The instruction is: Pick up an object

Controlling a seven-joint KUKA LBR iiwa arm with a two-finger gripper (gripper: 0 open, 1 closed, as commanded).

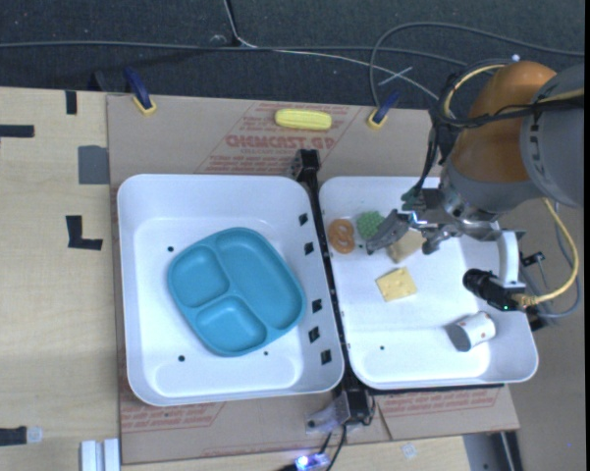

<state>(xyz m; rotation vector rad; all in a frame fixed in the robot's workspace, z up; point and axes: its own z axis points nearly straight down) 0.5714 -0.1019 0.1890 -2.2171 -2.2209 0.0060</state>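
My gripper (408,235) hangs low over the back of the right bin (510,366), open, its two dark fingers (382,237) spread apart. A small tan piece (404,249) lies under the gap between them; I cannot tell whether the fingers touch it. Just left of the gripper sit a green lump (370,223) and an orange ring (342,235). A yellow block (396,285) lies in front of the gripper. A grey and white cylinder (471,332) rests near the bin's front right.
The left bin (142,361) holds a blue divided plate (236,289). A black divider (319,253) runs between the bins. A yellow banana-shaped object (302,119) lies on the cardboard behind the bins. Cables hang around the arm's wrist (501,145).
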